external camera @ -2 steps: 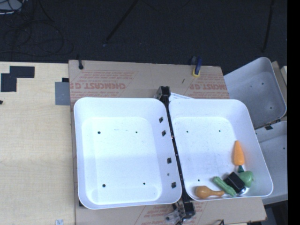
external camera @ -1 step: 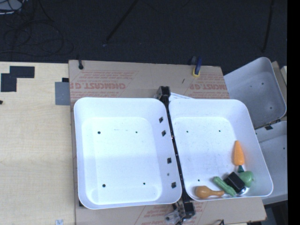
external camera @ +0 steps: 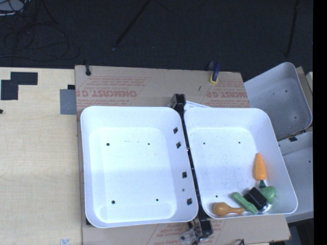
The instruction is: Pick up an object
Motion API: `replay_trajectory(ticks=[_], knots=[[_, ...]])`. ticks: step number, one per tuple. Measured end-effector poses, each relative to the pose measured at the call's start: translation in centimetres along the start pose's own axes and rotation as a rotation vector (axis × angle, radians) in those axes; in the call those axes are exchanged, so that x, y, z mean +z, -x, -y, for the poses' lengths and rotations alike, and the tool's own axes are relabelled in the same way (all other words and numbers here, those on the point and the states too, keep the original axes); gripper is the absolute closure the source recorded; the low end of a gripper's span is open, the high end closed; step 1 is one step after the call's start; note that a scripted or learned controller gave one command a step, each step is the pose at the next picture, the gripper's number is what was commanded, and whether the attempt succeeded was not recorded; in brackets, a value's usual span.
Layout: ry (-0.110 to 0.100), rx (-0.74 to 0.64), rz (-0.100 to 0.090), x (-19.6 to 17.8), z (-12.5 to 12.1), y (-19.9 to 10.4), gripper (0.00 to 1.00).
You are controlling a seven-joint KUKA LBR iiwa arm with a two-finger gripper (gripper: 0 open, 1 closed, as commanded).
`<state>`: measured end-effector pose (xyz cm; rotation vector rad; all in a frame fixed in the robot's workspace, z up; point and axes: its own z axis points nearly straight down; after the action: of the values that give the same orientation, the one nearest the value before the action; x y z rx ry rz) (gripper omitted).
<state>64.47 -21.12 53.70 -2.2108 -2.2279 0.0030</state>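
The right bin holds several small toys near its front right corner. An orange carrot-shaped piece lies along the right wall. Below it sit a black block, a green piece and a round green item, bunched together. An orange-tan gourd-shaped toy lies at the front wall.
The left bin stands beside the right one, joined by a black clamp strip. Both rest on a cardboard sheet on the wooden bench. A grey metal plate leans at the right. Cables lie on the dark floor behind.
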Motion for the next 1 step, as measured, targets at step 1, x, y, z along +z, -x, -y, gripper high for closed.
replay_trajectory(ticks=[1], knots=[[0.0,0.0,0.0,0.0,0.0,0.0,1.0]])
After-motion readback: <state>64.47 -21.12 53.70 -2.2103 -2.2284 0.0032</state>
